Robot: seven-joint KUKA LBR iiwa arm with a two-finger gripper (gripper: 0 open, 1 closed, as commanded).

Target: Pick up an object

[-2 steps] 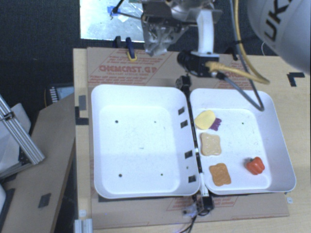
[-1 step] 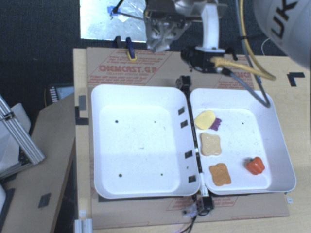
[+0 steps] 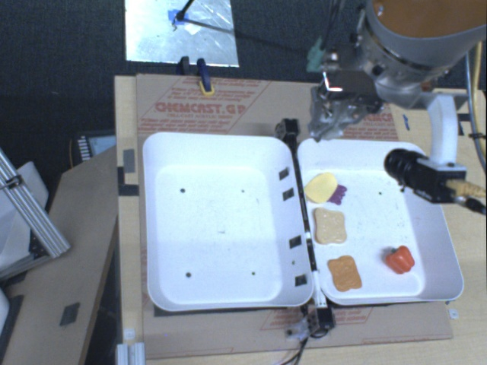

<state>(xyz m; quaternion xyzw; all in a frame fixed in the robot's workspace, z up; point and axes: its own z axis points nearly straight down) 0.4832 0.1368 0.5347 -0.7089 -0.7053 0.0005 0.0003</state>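
Observation:
The right bin [image 3: 434,226] holds a yellow rounded piece [image 3: 320,186] with a small purple piece [image 3: 338,195] beside it, near the left wall. Below them lie a pale tan slice [image 3: 330,226] and an orange-brown slice [image 3: 345,272]. A red piece with a green tip [image 3: 399,258] sits toward the bin's lower right. My gripper [image 3: 332,120] hangs above the back edge of the right bin, high over the bench and apart from every object. Nothing shows between its fingers.
The left bin [image 3: 160,226] sits beside the right one, joined by black clips along the shared wall [image 3: 293,196]. A black cylindrical fixture on a white bracket [image 3: 418,172] juts over the right bin's far right side. A shiny metal sheet [image 3: 180,21] lies behind the bench.

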